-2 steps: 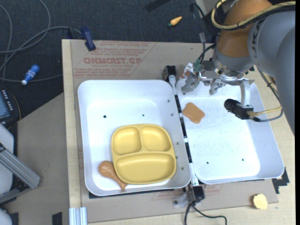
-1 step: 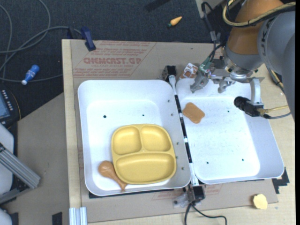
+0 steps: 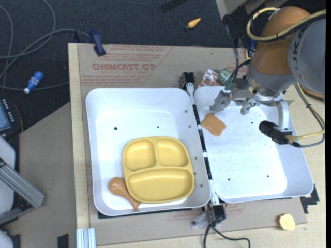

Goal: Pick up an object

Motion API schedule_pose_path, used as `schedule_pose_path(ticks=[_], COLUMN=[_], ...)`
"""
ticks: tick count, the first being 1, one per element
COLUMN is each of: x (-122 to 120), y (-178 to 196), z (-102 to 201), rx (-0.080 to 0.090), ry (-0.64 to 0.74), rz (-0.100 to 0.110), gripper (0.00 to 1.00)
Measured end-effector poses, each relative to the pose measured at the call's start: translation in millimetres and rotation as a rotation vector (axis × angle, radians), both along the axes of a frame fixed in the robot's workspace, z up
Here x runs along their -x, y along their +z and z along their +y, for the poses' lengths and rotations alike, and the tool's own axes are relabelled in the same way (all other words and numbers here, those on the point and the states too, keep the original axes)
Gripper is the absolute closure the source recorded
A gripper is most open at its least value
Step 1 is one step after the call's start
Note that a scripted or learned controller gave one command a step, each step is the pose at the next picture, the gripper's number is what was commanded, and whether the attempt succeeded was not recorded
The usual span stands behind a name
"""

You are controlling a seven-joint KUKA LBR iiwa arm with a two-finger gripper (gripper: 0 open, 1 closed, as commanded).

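Though my end effector (image 3: 234, 101) hangs over the right bin (image 3: 258, 180) near the table's far edge, it is spread wide and holds nothing. The tan piece (image 3: 213, 124) lies just below it, unlifted. The left bin (image 3: 103, 118) carries a yellow tray (image 3: 157, 169); dark carpet (image 3: 41, 14) surrounds the table.

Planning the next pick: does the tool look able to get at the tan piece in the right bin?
Probably yes. The tan piece lies bare near the divider, with the tool hanging just beside it and nothing between them.
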State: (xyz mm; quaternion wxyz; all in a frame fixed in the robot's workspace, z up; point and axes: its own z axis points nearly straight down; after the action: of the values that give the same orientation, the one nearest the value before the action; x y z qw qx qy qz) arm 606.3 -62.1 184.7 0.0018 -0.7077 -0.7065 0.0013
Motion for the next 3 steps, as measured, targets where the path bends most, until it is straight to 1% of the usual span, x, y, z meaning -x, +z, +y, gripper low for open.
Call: schedule_pose_path(ticks=[1,2,3], x=[-10.6,-54.0,-37.0], y=[-105.2,-99.5,-99.5], z=[-30.9,-41.7,-30.7], rx=[0.0,0.003,0.0], ry=[-0.002,0.004,0.002], rz=[0.0,-0.01,-0.002], gripper=[0.0,0.0,0.0])
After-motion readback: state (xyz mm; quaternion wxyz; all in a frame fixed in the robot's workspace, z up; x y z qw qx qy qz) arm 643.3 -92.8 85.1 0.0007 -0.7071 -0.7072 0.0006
